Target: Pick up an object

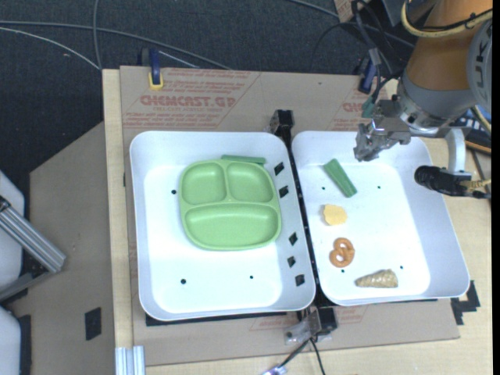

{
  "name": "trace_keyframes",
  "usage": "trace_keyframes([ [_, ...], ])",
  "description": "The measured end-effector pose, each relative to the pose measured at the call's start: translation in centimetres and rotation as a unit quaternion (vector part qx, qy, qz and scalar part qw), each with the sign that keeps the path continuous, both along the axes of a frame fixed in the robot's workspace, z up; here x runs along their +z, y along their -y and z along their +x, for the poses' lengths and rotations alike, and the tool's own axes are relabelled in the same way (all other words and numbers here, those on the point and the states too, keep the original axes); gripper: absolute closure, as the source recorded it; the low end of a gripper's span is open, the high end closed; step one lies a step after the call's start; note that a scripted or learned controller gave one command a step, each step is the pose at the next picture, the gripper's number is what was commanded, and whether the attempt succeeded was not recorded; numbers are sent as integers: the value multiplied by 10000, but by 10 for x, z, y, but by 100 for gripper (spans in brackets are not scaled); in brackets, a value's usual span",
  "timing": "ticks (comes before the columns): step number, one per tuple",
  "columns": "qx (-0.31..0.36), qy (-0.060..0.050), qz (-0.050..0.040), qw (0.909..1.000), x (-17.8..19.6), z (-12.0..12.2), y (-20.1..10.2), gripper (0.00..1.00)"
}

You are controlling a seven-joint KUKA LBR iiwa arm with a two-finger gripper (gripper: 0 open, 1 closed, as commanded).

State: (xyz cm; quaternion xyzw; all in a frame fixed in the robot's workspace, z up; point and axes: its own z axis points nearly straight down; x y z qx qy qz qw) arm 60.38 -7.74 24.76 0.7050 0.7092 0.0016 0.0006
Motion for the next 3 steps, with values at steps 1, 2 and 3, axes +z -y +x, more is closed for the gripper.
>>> trace_keyframes([
  [1, -2, -5, 0, 10000, 1, 9, -59, 100],
  [2, 1, -30, 4, 10000, -14, 13, -118, 100],
  [3, -6, -19, 2, 10000, -9, 5, -169, 100],
])
